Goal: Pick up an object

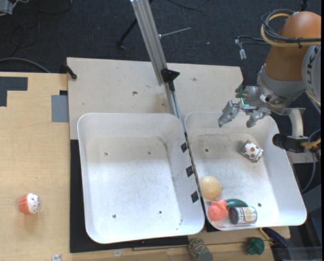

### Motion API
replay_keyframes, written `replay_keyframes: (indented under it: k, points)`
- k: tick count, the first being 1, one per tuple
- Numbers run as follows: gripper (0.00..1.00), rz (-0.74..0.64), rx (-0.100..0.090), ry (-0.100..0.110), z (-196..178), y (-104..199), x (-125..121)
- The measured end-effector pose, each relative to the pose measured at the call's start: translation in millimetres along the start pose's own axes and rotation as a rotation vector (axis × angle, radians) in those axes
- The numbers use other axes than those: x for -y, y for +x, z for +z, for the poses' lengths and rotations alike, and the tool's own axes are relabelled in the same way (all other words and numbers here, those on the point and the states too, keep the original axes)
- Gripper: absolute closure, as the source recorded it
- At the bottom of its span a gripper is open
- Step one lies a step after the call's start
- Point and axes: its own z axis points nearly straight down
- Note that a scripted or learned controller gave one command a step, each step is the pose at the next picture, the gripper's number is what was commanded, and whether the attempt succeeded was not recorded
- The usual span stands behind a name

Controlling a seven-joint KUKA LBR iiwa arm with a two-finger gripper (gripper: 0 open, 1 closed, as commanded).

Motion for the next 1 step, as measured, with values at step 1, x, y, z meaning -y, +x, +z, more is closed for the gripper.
replay_keyframes:
  k: [1]
  points:
    - [0.0, 0.002, 0.0, 0.004, 43.7, -0.1, -1.4]
